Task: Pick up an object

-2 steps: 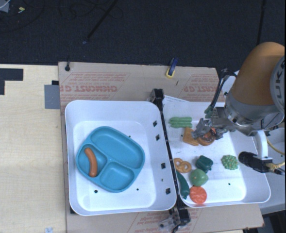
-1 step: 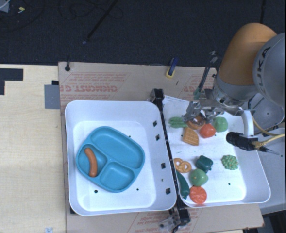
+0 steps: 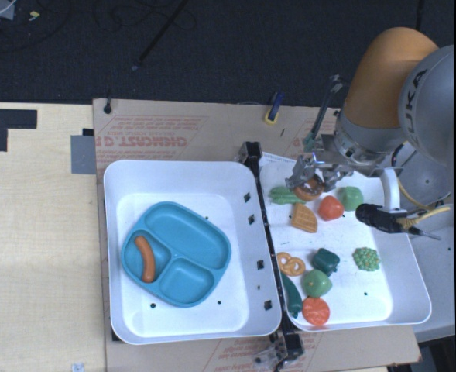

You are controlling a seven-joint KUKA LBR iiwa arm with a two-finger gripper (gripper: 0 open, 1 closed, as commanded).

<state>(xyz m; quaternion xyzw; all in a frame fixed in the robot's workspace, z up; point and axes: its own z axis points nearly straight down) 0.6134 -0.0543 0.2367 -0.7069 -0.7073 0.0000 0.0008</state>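
Seemingly closed around a brown pretzel (image 3: 311,188), fingers (image 3: 301,178) low in the right bin (image 3: 413,301), arm (image 3: 390,91) reaching leftward.

The gripper (image 3: 314,175) is hanging low over the far end of the right bin (image 3: 413,301), right above a brown pretzel (image 3: 311,190). Around it are lying a green pod (image 3: 284,196), a red tomato (image 3: 330,208), a green ball (image 3: 351,198) and an orange wedge (image 3: 304,218). In the left bin (image 3: 127,184) a blue divided plate (image 3: 177,253) is carrying a sausage (image 3: 145,258) in its left compartment.
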